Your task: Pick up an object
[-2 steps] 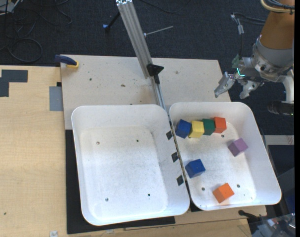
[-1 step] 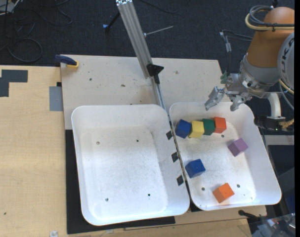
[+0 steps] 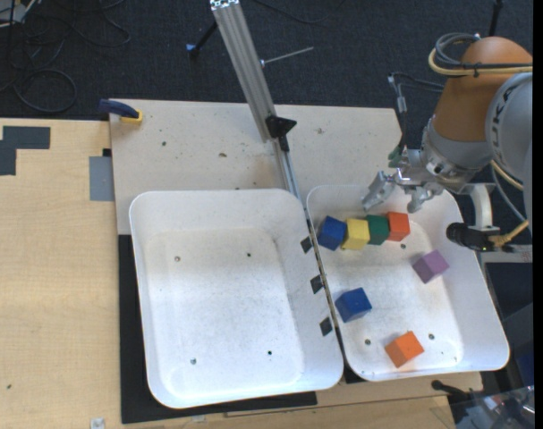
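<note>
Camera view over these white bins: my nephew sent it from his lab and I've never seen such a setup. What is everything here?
This is one picture from a fixed camera above a bench, looking down at a slant. The grey arm with an orange band is a robot reaching in from the right; its two-finger gripper hangs over the right white bin, just above a row of small cubes: blue, yellow, green and red-orange. Also there: a purple cube, another blue cube and an orange cube. Nothing sits between its jaws. The left white bin sits beside it.
</note>
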